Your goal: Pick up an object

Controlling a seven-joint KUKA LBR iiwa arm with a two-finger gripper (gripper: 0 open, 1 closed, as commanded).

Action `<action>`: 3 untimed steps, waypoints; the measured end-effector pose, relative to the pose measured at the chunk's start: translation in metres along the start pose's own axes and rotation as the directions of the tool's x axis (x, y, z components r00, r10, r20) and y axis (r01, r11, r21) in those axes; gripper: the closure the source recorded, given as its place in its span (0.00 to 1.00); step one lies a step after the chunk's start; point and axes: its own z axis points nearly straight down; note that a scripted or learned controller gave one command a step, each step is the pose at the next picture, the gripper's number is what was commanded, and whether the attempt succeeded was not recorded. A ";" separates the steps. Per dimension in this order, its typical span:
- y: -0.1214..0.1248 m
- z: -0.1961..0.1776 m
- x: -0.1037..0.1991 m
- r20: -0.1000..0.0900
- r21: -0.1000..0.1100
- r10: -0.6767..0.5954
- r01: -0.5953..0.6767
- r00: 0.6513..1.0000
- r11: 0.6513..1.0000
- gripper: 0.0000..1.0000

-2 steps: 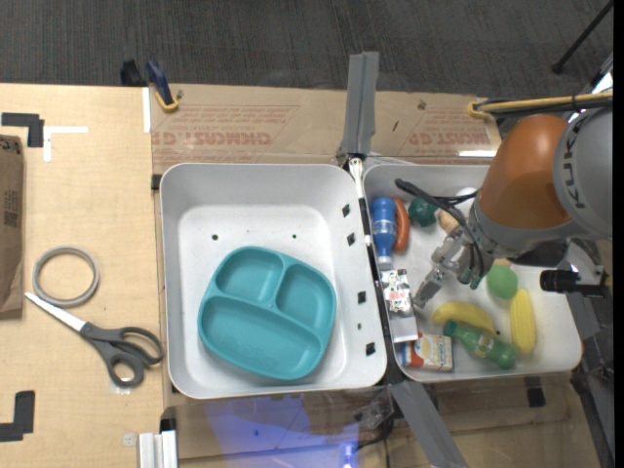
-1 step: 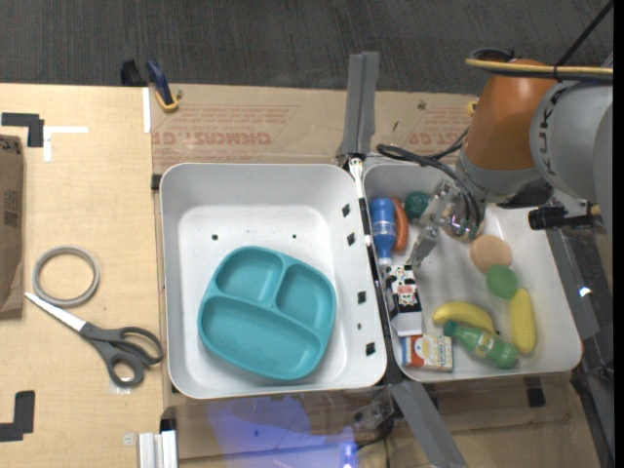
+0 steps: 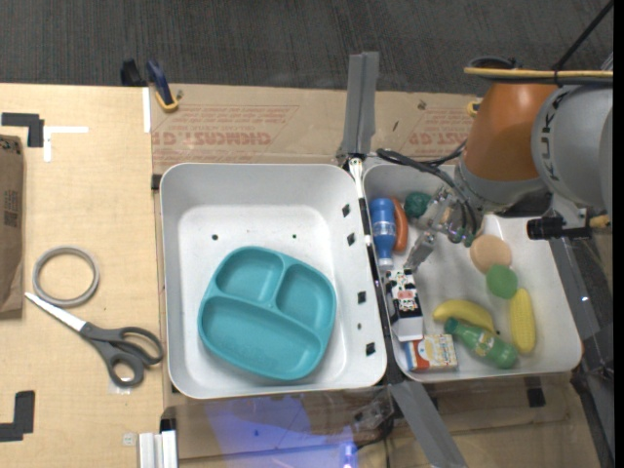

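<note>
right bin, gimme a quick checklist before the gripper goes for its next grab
1. Gripper is over the right bin, upper left part: ok.
2. Something held between the fingers: cannot tell.
3. Targets within the bin: banana, corn, green ball, green bottle: ok.
4. Items spaced for a clean grasp: not ok, banana and green bottle touch.
5. Blue bottle lies tight against the left wall: not ok for an easy grasp.
</note>
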 end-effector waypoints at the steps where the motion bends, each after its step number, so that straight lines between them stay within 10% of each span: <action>1: -0.019 -0.002 0.047 0.009 -0.005 0.055 -0.055 0.998 0.998 0.00; 2: -0.061 -0.002 0.105 0.010 -0.006 0.187 -0.187 0.982 0.982 0.00; 3: -0.016 -0.002 0.042 0.009 -0.007 0.115 -0.115 0.993 0.993 0.00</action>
